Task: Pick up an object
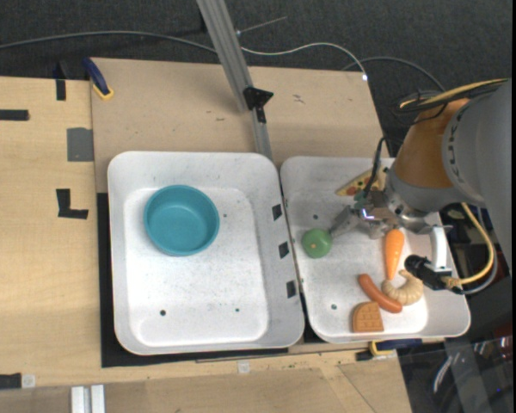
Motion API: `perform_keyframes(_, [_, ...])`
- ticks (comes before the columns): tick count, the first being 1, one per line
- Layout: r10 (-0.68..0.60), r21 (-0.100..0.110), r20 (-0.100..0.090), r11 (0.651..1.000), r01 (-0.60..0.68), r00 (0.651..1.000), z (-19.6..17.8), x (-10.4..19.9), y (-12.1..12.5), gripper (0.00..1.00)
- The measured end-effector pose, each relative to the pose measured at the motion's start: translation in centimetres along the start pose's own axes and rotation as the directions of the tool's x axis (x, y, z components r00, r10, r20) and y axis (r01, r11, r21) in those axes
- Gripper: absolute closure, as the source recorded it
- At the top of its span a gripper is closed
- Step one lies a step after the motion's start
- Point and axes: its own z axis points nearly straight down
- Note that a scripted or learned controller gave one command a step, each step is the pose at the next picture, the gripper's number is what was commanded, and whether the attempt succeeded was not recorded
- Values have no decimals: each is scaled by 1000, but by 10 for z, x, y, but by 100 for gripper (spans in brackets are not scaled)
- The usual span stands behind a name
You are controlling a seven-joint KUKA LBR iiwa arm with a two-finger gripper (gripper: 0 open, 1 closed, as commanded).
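Note:
The right bin (327,175) holds several small toys. A green ball (316,243) lies near its left wall. An orange carrot (394,252) lies to the right of it, and below the carrot are a red sausage (379,292), a tan curled piece (407,290) and a waffle-patterned biscuit (369,318). A yellow piece (358,183) peeks out at the arm's upper edge. My gripper (348,220) is low over the right bin, just up and right of the green ball and left of the carrot. I see nothing held in it.
A blue bowl (182,219) sits in the upper left of the left bin (198,317). A slanted metal pole (232,54) comes down to the bins' shared top edge. The arm's grey and orange body (451,157) covers the right bin's upper right. Cables trail on the right.

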Motion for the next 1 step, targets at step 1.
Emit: perform_keyframes(1, [-1, 2, -2, 1000, 1, 1000, -11, 1, 0, 100])
